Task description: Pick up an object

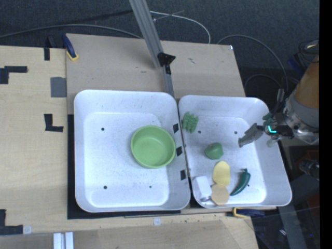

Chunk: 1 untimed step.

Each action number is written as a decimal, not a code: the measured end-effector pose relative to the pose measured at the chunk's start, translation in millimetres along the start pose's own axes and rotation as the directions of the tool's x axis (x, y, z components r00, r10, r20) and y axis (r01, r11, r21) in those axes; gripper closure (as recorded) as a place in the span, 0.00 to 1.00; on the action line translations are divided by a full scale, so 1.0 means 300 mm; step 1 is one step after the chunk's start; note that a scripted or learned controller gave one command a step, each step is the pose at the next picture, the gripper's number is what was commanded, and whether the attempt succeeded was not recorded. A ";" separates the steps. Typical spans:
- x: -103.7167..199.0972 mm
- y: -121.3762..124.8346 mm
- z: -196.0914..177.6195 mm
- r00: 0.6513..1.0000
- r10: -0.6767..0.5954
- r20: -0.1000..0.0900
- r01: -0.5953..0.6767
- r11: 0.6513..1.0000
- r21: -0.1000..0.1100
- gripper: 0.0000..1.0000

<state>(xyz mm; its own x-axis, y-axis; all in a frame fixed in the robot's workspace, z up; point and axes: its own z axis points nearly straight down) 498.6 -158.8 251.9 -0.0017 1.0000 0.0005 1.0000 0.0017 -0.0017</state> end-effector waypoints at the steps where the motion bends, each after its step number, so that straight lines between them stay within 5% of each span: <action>1: -0.003 -0.015 0.147 1.000 0.001 0.000 -0.001 1.000 0.005 0.00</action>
<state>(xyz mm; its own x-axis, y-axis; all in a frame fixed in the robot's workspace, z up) 493.9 -159.8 207.7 -0.0005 1.0000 0.0009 1.0000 0.0005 -0.0066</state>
